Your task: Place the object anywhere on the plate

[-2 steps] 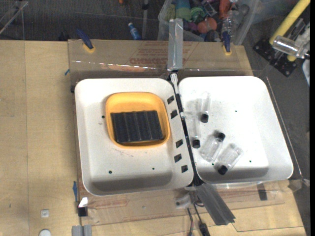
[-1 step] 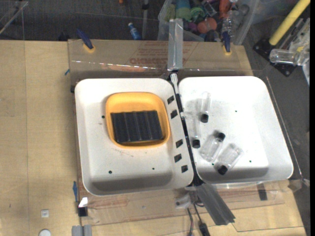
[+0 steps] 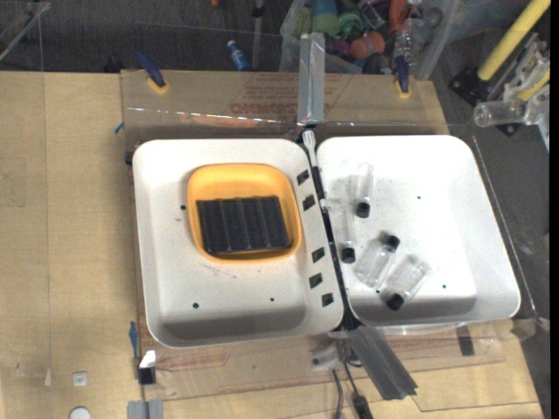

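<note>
The gripper's opening cannot be told from this view. Near right, in the right bin (image 3: 493,260), lie several vials (image 3: 403,278): clear bodies with black caps, on their sides, two just beside each other and one (image 3: 361,186) farther off. They are probably light, stiff and slick, and liable to roll; take hold across the body near the cap. In the left bin (image 3: 162,251) the plate (image 3: 240,175) sits slightly far of centre, and the block (image 3: 243,225) lies flat on it, wholly within the rim. If the block is the task's object, the placement appears complete; if a vial is meant, it has not yet been lifted. The block is probably rigid and of moderate weight, with a matt, non-slip surface; take hold across its short sides, fingers parallel to the ridges. It is a dark, near-black rectangle with raised ridges running near to far. The plate is orange, a rounded square with a raised rim. Far of both bins stands a tub (image 3: 367,11) of mixed coloured items.
</note>
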### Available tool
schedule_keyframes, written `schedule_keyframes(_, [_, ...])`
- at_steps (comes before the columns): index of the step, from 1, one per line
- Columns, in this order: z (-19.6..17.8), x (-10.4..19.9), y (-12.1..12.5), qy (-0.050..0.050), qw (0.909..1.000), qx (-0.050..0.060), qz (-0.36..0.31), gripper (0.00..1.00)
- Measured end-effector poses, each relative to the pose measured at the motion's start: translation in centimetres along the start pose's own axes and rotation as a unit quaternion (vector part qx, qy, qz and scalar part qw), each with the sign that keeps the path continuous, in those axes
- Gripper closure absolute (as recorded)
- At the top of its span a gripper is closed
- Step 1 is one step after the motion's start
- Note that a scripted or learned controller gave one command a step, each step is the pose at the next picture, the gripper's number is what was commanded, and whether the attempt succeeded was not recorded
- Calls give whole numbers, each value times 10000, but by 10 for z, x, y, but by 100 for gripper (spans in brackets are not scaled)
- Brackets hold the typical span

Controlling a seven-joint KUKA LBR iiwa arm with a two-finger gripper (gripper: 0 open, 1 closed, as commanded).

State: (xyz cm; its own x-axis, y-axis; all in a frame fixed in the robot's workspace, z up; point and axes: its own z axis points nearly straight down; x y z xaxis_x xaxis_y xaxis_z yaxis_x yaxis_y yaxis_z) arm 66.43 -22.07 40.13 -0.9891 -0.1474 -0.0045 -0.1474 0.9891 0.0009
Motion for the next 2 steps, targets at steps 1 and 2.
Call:
schedule_keyframes(1, [-36,-4,-1,-32,9858,17,-1677,100])
schedule_keyframes(2, [-36,-4,-1,-30,9799,18,-1995,100])
